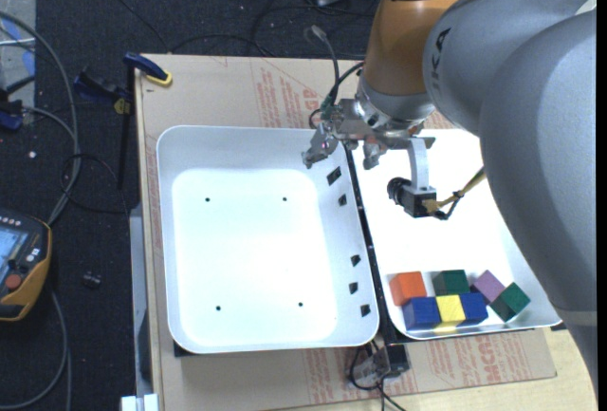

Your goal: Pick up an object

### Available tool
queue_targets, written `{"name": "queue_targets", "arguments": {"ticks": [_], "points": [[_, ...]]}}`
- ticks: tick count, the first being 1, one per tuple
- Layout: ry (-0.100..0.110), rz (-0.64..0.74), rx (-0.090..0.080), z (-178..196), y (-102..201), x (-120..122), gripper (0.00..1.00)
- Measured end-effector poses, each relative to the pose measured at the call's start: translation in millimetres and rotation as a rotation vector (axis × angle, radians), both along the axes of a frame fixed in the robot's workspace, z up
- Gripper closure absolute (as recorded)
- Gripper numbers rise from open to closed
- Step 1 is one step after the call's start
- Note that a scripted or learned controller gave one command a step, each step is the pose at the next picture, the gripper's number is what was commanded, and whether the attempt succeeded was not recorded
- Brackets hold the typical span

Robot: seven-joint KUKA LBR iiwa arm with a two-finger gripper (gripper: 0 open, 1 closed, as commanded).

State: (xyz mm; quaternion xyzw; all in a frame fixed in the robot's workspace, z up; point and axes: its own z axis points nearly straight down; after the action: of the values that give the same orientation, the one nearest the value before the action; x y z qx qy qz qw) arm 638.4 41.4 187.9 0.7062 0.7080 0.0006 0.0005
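Note:
Several small blocks lie clustered at the front of the right bin (493, 210): an orange block (409, 286), a dark green block (451, 282), a purple block (488, 285), a green block (512, 301), a yellow block (449, 308) and two blue blocks (422, 311). My gripper (343, 151) hangs over the wall between the two bins, near their far end and well behind the blocks. It is open, its fingers spread to left and right with nothing between them.
The left bin (180, 210) has a bare white floor. A small black unit (410, 196) on a cable hangs from the wrist over the right bin. The big grey arm covers the right bin's far right part. Cables and a clamp (147, 69) lie beyond the bench.

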Motion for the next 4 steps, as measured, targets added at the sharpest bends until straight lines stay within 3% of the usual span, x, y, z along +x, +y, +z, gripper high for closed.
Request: {"name": "queue_targets", "arguments": {"ticks": [1,2,3,4], "points": [[0.002,-0.012,-0.003,0.6,-122.5,-49.7,0.0],[0.009,-0.004,0.0,-88.8,-146.5,-17.7,0.0],[0.004,-0.007,-0.001,-99.8,-173.4,-131.1,0.0],[0.001,-0.003,0.0,-99.2,-173.9,-142.5,0.0]]}}
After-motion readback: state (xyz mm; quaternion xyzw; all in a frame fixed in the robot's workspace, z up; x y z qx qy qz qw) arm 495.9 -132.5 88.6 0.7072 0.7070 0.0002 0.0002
